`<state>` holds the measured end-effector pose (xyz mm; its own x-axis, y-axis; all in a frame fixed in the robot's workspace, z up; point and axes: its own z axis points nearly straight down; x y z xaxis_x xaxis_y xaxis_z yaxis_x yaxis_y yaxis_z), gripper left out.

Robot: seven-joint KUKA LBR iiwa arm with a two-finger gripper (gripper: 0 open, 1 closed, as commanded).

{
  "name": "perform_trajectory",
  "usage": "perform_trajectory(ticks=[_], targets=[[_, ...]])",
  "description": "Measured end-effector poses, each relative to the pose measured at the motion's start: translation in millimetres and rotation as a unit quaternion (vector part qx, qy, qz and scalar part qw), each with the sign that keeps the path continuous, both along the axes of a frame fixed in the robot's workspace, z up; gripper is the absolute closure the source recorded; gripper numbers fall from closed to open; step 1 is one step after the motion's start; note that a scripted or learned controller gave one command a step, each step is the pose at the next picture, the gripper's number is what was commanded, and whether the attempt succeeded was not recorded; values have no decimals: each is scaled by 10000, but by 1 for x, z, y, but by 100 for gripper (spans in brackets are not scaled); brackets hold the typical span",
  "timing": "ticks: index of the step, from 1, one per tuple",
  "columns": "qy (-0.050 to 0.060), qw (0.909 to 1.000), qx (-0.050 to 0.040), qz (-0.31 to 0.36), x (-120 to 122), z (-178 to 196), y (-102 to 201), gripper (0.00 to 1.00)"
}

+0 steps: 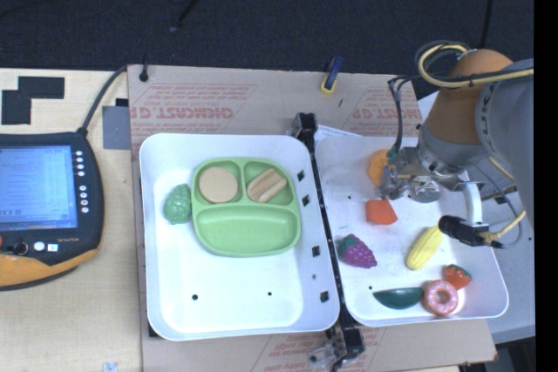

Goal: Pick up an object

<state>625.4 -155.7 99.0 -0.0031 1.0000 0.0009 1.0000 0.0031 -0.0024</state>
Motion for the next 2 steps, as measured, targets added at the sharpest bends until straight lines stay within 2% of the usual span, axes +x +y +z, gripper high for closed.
perform_trajectory(ticks=[2], targets=[[-20,10000,-6,-30,-12,95,-5,100]])
